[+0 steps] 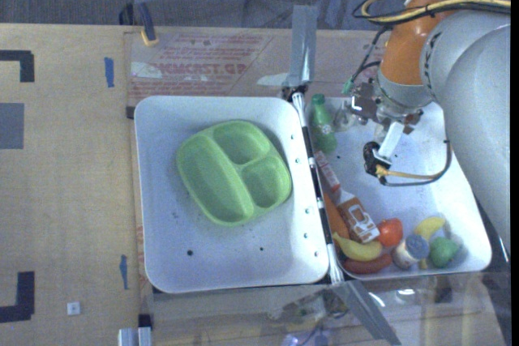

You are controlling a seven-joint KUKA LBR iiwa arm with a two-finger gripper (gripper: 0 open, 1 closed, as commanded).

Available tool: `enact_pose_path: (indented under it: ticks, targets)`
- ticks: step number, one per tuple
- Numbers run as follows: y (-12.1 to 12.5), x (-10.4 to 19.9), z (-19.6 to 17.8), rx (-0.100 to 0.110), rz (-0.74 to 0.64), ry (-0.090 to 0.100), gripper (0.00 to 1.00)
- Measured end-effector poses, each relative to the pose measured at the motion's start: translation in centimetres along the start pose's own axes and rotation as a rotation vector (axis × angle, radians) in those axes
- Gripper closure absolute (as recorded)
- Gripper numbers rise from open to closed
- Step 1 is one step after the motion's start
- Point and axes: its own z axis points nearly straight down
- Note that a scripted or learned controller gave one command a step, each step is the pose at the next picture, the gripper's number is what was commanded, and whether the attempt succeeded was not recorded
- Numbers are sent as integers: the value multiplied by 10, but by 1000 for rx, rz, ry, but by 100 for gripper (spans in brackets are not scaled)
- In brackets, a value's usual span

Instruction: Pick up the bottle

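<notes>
The green bottle (323, 128) with a pale cap sits in the far left corner of the right bin (454, 198), against the wall shared with the left bin. The gripper (358, 113) hangs below the orange wrist band, just to the right of the bottle and about level with its cap. A small gap shows between the gripper and the bottle. The wrist hardware hides the fingertips.
A green divided plate (234, 170) lies in the left bin (162, 255). Along the right bin's near side lie a red-and-white carton (349, 207), a banana (362, 248), a tomato (390, 232) and other toy foods (430, 245). A cable (413, 174) loops under the wrist.
</notes>
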Motion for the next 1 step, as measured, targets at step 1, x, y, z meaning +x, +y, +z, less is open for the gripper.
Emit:
enact_pose_path:
  ticks: [1]
  targets:
    - [1,0,-12,-5,-3,-4,100]
